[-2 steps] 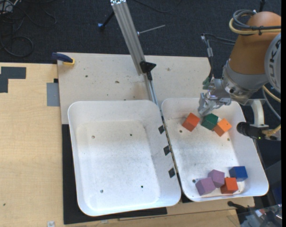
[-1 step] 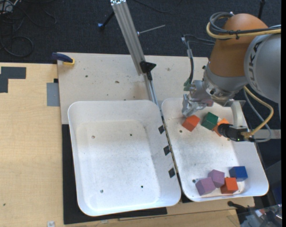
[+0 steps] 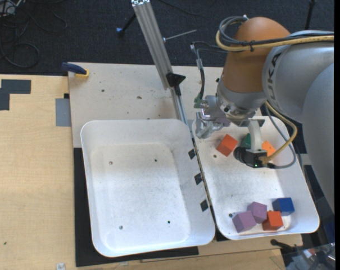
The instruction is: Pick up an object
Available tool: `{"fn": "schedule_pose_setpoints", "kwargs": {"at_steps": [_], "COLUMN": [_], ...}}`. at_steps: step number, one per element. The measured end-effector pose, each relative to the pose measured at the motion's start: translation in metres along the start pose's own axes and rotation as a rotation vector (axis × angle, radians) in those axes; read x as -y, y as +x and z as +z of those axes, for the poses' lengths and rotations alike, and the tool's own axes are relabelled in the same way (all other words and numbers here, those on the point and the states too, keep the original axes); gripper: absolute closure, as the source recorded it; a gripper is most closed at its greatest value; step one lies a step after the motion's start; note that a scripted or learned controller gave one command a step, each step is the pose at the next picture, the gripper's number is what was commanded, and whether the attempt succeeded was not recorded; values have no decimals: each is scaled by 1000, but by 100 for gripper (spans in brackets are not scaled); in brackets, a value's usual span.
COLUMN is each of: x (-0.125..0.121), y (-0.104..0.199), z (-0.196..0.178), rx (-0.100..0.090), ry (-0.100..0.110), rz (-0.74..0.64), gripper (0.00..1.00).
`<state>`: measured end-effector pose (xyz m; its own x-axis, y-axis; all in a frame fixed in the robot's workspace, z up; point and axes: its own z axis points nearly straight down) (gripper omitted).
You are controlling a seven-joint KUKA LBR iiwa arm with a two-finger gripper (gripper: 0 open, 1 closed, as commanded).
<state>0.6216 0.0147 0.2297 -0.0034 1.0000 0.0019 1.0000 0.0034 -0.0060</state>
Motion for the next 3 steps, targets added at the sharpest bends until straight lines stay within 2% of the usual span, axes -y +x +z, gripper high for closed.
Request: {"fn": "schedule_pose_setpoints", "kwargs": {"at_steps": [1, 2, 3], "x": [-4, -22, -21], "y": [54, 80, 80], "z": [-8, 6, 5], "rx": [2, 2, 3], "ry": [-5, -4, -3], "rz": [-1, 2, 1], "gripper": [100, 100, 0]}}
